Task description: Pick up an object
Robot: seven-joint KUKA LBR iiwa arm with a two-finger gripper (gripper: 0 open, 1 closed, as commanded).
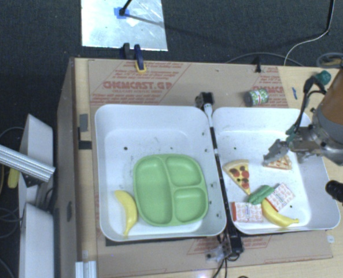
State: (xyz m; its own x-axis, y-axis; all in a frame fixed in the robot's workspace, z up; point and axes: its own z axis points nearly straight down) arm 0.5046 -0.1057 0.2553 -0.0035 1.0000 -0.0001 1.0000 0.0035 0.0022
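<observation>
Camera view, right bin: we are seeing the gripper hanging over a pizza slice, partly covering it; whether it is open or gripping, we cannot tell. A second pizza slice is pointing toward the bin's lower right. Nearby are lying a green pepper, two red-and-white packets, a banana. Left bin: green divided plate, another banana. A can is lying behind the bins.

two white bins sit side by side. the left bin holds a green divided plate and a banana at its near left. the right bin holds two pizza slices, a second banana and small packets. the gripper hangs over the farther pizza slice. a can lies beyond the bins.
</observation>
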